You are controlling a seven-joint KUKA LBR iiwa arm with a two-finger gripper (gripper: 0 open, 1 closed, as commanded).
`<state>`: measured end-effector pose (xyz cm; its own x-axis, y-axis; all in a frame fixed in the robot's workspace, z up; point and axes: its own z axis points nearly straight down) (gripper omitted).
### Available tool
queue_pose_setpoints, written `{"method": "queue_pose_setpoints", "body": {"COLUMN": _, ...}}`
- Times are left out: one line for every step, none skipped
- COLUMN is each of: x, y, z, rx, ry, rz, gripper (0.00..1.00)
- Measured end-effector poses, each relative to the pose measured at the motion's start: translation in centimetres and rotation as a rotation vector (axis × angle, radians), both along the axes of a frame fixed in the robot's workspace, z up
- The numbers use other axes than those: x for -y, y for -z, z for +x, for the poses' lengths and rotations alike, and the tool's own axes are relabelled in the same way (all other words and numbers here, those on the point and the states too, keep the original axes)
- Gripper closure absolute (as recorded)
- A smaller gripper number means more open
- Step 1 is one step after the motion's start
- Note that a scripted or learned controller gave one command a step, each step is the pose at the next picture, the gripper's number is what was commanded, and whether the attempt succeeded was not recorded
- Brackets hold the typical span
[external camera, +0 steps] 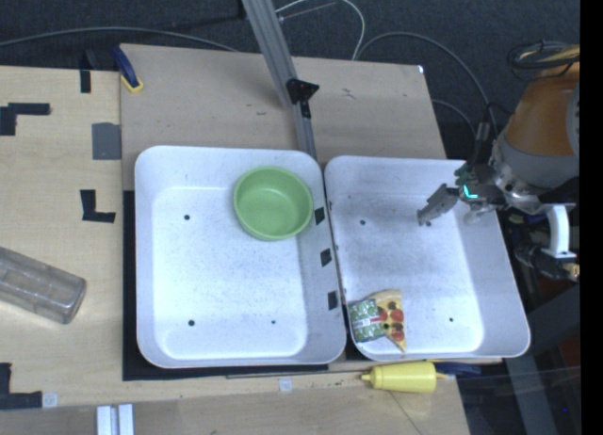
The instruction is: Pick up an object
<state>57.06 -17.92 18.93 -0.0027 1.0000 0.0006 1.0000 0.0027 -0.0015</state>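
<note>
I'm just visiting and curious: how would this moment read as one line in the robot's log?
gripper: over right bin, upper part, holding nothing | green bowl: left bin | snack packet: right bin, near corner | nothing picked yet

A dark carpeted floor (pixel 424 0) is seen beyond the bench, crossed by thin cables (pixel 330 5). The bench top is made of a brown board (pixel 207 94) beside a paler wooden surface (pixel 47 226) marked with black tape pieces (pixel 94 205). A grey metal pole (pixel 268 33) is mounted slanting over the board.
</note>
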Motion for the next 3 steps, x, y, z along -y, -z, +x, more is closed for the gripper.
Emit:
{"method": "queue_pose_setpoints", "body": {"x": -0.4, "y": 4.4, "z": -0.3, "rx": -0.004, "ry": 0.000, "rz": -0.001, "gripper": 0.00}}
{"method": "queue_pose_setpoints", "body": {"x": -0.5, "y": 9.8, "z": -0.5, "rx": -0.006, "ry": 0.001, "rz": 0.000, "gripper": 0.00}}
{"method": "queue_pose_setpoints", "body": {"x": -0.5, "y": 8.5, "z": -0.3, "rx": -0.002, "ry": -0.001, "rz": 0.000, "gripper": 1.00}}
